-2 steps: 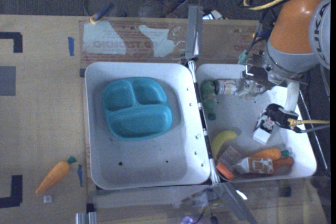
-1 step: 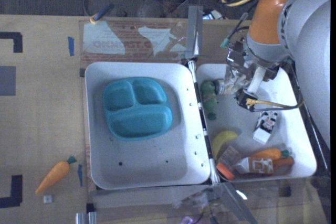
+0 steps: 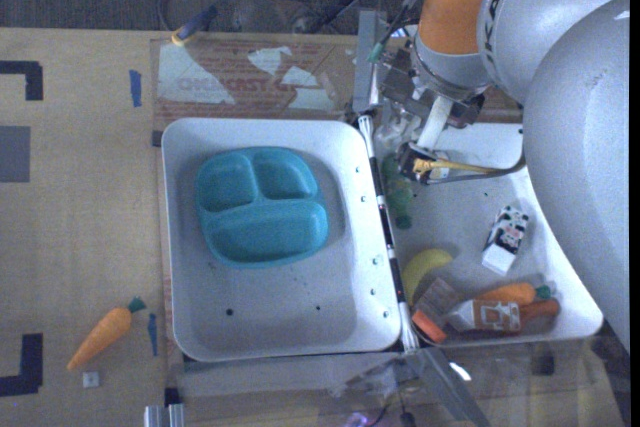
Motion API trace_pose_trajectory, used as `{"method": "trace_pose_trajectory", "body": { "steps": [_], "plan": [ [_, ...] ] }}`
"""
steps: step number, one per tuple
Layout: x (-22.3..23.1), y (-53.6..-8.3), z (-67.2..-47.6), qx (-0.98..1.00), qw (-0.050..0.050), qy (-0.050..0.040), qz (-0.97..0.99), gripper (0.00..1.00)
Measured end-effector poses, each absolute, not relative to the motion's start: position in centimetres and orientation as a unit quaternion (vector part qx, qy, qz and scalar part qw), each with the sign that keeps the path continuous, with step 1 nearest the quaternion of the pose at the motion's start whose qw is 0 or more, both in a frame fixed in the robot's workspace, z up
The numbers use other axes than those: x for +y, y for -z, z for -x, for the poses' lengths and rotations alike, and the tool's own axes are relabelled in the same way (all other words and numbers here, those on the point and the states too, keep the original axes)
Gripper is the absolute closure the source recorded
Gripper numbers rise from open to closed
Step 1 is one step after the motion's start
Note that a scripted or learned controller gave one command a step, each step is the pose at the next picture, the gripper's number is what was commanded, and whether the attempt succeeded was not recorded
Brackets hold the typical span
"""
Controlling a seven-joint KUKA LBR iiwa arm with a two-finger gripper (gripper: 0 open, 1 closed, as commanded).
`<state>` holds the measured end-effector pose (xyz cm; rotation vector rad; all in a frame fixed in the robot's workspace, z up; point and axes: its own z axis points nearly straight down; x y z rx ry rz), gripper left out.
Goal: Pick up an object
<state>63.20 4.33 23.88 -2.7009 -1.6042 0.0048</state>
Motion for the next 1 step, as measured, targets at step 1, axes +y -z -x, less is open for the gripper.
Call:
{"method": "trace_pose_trajectory", "body": {
  "steps": [1],
  "plan": [
    [6.23, -24.47, -61.68, -0.576, 0.001, -0.0026, 0.818, 1.0]
  ]
}}
